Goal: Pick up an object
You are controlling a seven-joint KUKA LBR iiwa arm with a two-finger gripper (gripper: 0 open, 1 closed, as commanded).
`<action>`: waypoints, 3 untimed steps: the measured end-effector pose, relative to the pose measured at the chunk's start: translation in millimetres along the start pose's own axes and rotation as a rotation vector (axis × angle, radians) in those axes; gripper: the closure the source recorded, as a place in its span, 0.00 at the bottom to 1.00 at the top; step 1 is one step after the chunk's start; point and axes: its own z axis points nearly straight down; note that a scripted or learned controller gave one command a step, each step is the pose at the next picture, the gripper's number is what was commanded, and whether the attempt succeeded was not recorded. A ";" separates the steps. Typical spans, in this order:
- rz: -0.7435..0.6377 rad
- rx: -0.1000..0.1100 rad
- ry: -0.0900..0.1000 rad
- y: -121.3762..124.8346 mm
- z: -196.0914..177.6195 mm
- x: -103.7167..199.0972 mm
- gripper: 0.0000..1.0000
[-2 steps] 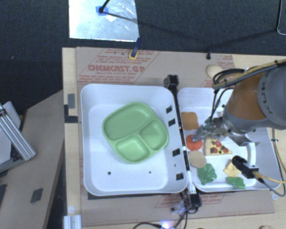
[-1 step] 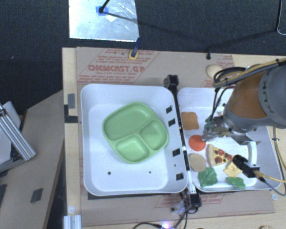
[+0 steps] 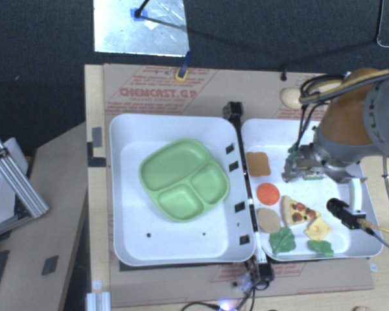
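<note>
The right bin (image 3: 272,129) holds several toy foods: a brown toast slice (image 3: 258,163), a red tomato slice (image 3: 268,194), a pizza slice (image 3: 299,211), a tan round cookie (image 3: 268,221), a yellow cheese piece (image 3: 319,228) and two green leaves (image 3: 282,240) (image 3: 321,246). My gripper (image 3: 297,168) hangs over the upper middle of the right bin. It is right of the toast and above the pizza slice. I see nothing held in it.
The left bin (image 3: 126,193) carries a light green divided plate (image 3: 183,179). A black divider with clips (image 3: 241,173) runs between the bins. A shiny sheet (image 3: 141,18) lies behind the bench, and a metal rack (image 3: 10,173) stands at the left.
</note>
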 end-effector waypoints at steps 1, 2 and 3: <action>-0.001 -0.003 0.000 7.3 -45.8 4.2 1.00; -0.001 0.000 0.000 8.2 -83.1 4.4 1.00; -0.006 0.000 0.003 4.3 -92.7 56.9 1.00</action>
